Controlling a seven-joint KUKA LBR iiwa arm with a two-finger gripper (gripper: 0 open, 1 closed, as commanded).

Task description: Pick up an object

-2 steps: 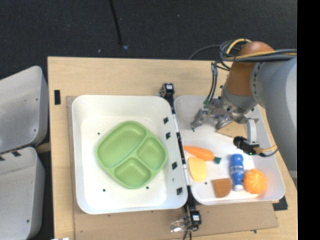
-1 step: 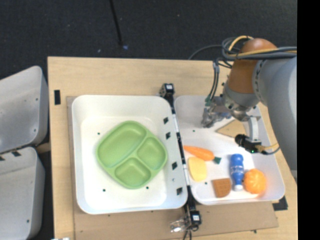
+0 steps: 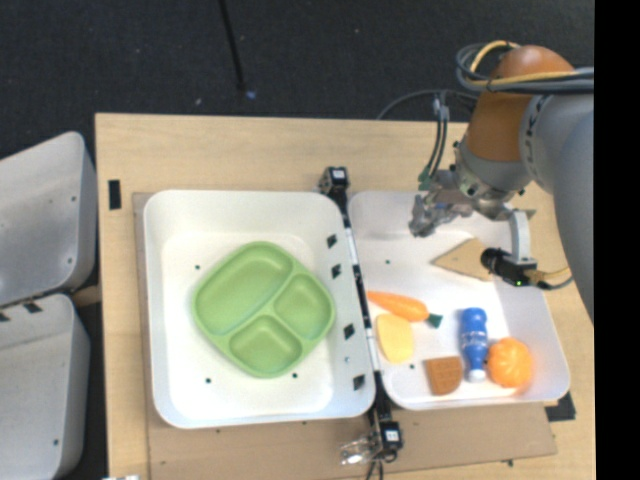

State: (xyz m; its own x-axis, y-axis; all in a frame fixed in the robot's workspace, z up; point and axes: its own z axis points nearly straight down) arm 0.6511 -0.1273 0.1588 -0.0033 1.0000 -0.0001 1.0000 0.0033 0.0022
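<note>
The right bin holds several small items: a carrot, a pale yellow piece, a brown square, a blue and white bottle, an orange fruit and a tan wedge. My gripper hangs over the bin's far part, up and left of the tan wedge and well behind the carrot. Nothing shows between its fingers. The arm's grey body with the orange band rises behind it.
In the left bin lies a green three-compartment plate. A black clip row runs between the bins. Cables trail across the right bin's far right. White chair parts stand left of the bench.
</note>
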